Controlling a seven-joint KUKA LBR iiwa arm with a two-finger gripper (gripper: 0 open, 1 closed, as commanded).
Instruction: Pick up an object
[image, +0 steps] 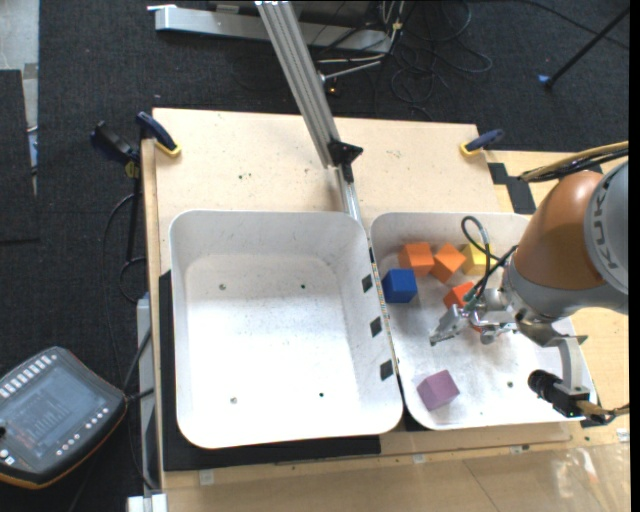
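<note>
Looking down from the fixed camera, two white bins sit side by side on a pale wooden bench (260, 150). The right bin (500, 405) holds every loose object, gathered toward its 12 o'clock end. A blue cube (399, 285) lies nearest the divider, at about 10 o'clock within the bin. Just beside it at 1 o'clock sits an orange block (418, 256), and a second orange block (450, 263) lies next to that one, with a yellow block (476, 258) partly hidden behind a dark cable. A small red-orange piece (459, 294) sits just below them, touching or nearly touching the metal of the gripper (452, 325). A purple cube (437, 390) lies apart from the rest, at 6 o'clock in the bin, with bare floor around it.

The arm (570, 245) reaches in from 3 o'clock, its orange band over the bin's right rim. The gripper hangs low over the middle of the right bin, its tip pointing toward 9 o'clock (whether the fingers are spread or closed cannot be told, and nothing is visibly between them).

The left bin (265, 320) shows a speckled white floor. A slanted metal rail (305, 85) runs from 12 o'clock down to the bins' shared wall. Blue-and-yellow clamps (158, 135) grip the bench's far corners, and a grey handheld pendant (55, 415) lies on the floor at 8 o'clock.
</note>
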